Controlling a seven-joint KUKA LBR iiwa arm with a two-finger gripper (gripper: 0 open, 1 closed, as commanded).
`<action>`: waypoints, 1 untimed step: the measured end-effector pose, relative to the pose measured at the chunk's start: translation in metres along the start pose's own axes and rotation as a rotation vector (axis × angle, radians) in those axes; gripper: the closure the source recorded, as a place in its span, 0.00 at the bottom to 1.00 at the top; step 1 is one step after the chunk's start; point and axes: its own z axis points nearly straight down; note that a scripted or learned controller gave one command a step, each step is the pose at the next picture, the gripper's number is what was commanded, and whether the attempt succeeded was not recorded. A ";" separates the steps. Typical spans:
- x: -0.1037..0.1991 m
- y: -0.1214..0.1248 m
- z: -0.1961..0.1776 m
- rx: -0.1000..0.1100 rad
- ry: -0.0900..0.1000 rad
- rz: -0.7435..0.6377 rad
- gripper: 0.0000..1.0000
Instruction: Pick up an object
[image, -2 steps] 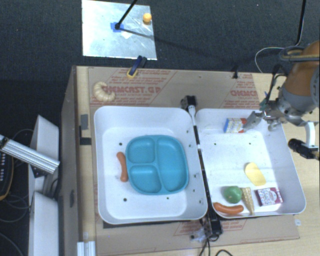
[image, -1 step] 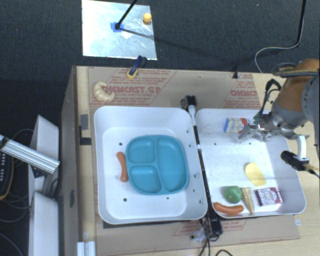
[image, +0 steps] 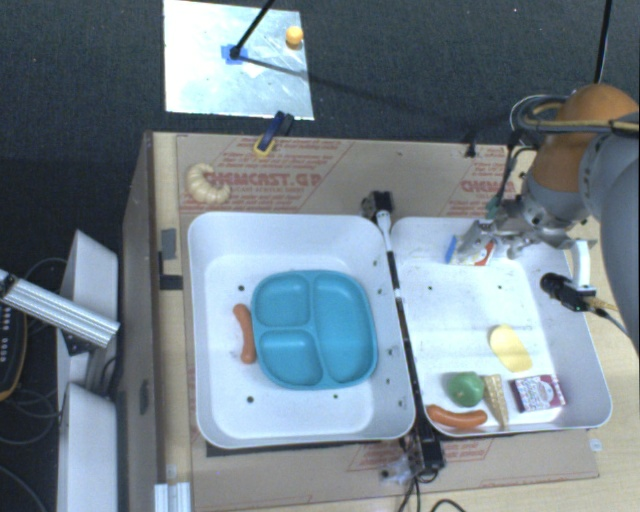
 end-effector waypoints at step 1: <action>-0.036 -0.002 0.020 0.013 0.004 0.000 0.00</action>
